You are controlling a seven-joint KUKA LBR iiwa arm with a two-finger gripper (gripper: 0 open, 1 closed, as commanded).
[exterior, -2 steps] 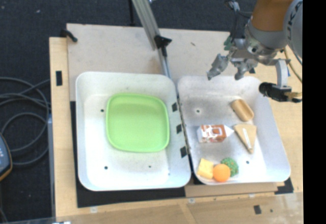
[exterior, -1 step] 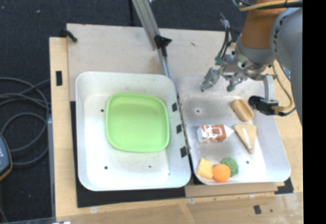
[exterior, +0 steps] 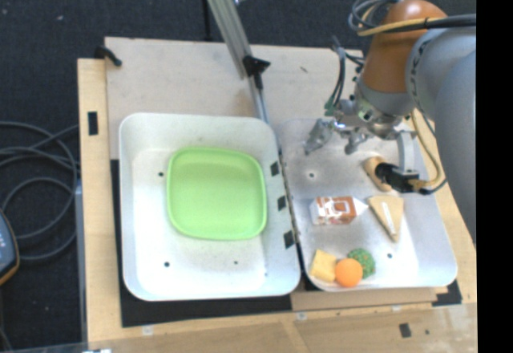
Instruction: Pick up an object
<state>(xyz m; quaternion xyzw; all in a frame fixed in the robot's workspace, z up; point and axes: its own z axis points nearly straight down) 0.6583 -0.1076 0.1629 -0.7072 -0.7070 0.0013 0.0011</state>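
Seen from above at a slant: two shallow white bins side by side on a wooden bench [exterior: 192,75]. Landmark for all places below: the orange ball [exterior: 348,272], sitting at the near edge of the right bin [exterior: 425,251].

Touching the ball on its left, a yellow block [exterior: 324,265], cheese-like. Tucked just behind the ball to the right, a green knobbly piece [exterior: 364,261], broccoli-like. Farther back and slightly left of the ball, a small packet [exterior: 335,209], white with an orange-brown label, lying flat and apart from the rest. Back and right of the ball, a pale tan wedge [exterior: 388,216] with its point aimed at the packet. Beyond the wedge, a tan curved piece [exterior: 374,168] with a black cable crossing it.

Well behind the ball, over the far end of the right bin, the gripper [exterior: 337,135], hanging from the grey arm [exterior: 449,71] with its orange band. Fingers spread apart, nothing between them, clear of every item.

Far left of the ball, in the left bin [exterior: 140,215], a light green square plate [exterior: 216,192] with rounded corners, lying flat.
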